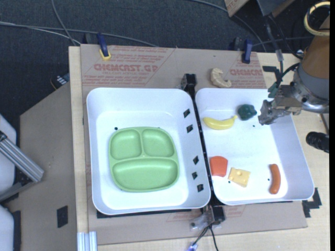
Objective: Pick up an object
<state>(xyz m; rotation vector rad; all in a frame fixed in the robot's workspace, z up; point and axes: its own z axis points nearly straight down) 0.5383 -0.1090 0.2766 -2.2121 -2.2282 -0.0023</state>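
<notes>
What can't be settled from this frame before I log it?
- Claw: small and dark in the camera view; open or shut is unreadable, as is any contact with the right bin.
- Arm: cut off by the right edge.
- Green item by the banana: too small to identify.
- Beige object behind the bins: shape unclear.

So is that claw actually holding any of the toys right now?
No. The claw hangs over the right bin with nothing between its fingers; the nearest toy, the dark green piece, lies apart beside it.
</notes>
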